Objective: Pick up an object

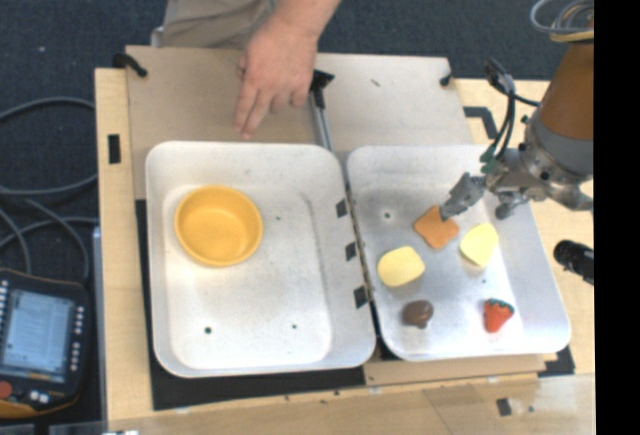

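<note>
1. The arm enters from the right and its upper part is cut off by the frame edge; a person's hand reaches down from the top, the body cropped at the forearm and trousers.
2. The gripper hangs over the right bin. Its fingers look spread apart with nothing between them, though their tips are dark and hard to make out.
3. Just below the left fingertip lies an orange flat piece, tilted like a diamond on the bin floor.
4. Near it sit a pale yellow block, a second yellow lump, a small brown object and a red strawberry-like toy, all apart from each other.
5. The left bin holds a yellow bowl, upright, toward its left side.
6. Both bins rest on a tan bench; around it is dark blue carpet, with cables and a handheld screen unit at left.
</note>
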### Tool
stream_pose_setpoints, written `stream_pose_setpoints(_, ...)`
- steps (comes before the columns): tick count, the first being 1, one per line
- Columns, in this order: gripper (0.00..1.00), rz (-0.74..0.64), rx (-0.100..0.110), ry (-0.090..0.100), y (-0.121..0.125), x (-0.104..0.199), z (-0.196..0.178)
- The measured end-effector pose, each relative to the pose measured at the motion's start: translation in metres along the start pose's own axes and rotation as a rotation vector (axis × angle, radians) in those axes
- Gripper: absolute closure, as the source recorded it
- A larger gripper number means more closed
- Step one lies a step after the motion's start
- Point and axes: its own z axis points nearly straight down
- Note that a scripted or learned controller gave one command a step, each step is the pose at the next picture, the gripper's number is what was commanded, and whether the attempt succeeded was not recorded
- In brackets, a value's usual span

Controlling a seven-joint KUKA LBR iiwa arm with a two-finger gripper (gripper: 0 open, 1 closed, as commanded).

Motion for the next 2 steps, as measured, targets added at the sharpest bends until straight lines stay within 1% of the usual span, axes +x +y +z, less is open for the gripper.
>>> stream_pose_setpoints(1,0.00,0.001,-0.001,0.000,0.000,0.000,0.000)
stream_pose_setpoints(2,0.00,0.002,0.004,-0.001,-0.010,0.000,0.051)
